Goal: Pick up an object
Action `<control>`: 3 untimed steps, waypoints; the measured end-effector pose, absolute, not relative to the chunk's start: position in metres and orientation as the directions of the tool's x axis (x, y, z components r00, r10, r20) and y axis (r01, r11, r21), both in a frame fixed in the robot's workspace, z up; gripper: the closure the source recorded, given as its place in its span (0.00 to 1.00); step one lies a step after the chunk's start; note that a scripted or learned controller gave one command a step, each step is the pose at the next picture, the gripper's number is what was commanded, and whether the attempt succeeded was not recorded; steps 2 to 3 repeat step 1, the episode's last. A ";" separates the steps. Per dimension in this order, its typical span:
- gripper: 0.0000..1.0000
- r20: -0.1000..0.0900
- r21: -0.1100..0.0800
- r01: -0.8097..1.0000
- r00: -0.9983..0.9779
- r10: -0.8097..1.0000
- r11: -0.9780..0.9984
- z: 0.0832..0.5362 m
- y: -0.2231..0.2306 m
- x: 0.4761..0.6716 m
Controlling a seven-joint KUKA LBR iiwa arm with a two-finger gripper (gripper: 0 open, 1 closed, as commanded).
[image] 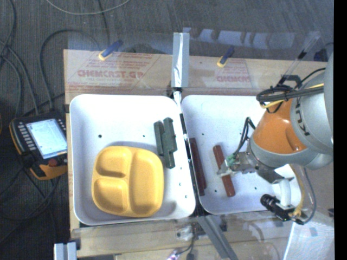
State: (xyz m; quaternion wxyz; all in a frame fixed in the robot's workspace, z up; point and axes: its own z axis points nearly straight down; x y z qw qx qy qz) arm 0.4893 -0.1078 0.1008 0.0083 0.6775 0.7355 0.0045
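The gripper [226,169] hangs low in the right bin [217,110], below the orange band and grey wrist of the arm [282,134], which enters from 3 o'clock. Whether its tips are apart or together cannot be told; the wrist body and cabling mask them from this angle.

The nearest candidate for the pick is the reddish-brown stick [223,170]. It lies directly at the gripper, apparently just under its 9 o'clock side, on the floor of the right bin. Its long axis runs from about 11 o'clock to 5 o'clock, nearly parallel to the bin divider. A grasp would probably need the closing direction set across that axis, roughly 8 to 2 o'clock. No contact can be confirmed.

A darker brown strip [197,167] lies at 9 o'clock from the gripper, against the left wall of the right bin, on a similar axis.

The left bin [87,112] holds a yellow divided tray [129,181] at its 6 o'clock part and a dark green bar-shaped object [165,141] near its 3 o'clock wall.
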 end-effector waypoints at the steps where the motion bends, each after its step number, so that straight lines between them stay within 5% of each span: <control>1: 1.00 -0.004 -0.003 0.993 0.114 0.993 -0.114 0.194 -0.068 0.564; 3: 1.00 -0.004 -0.003 0.993 0.114 0.993 -0.114 0.194 -0.068 0.564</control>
